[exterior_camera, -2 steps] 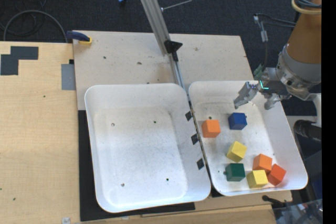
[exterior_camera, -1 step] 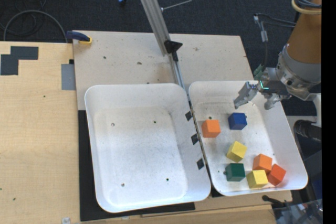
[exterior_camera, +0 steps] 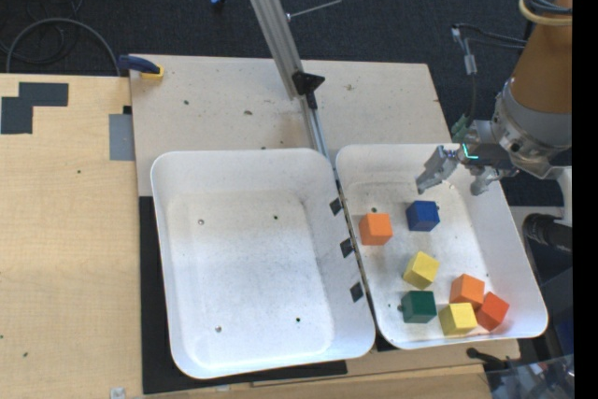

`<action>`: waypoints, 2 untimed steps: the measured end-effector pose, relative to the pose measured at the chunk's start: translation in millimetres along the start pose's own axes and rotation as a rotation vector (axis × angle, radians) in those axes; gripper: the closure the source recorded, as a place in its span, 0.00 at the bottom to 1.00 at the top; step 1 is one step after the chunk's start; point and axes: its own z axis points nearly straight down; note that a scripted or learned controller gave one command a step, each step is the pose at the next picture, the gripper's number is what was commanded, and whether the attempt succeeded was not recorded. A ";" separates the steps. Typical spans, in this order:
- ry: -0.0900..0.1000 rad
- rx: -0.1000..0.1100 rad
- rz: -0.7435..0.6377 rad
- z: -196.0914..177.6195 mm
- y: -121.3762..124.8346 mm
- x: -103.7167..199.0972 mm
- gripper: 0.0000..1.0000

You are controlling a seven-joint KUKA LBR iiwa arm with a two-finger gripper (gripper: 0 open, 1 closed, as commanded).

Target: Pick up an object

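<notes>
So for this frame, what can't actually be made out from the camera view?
- End effector: too small and blurred to tell whether it is open or shut.
- Red block: partly covered by the yellow block and orange block beside it.
- Arm: upper part cut off by the view's right edge.
</notes>
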 end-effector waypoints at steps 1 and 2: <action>0.000 0.000 0.000 0.0 0.0 0.0 0.00; -0.004 -0.002 -0.009 17.5 112.5 -75.2 0.00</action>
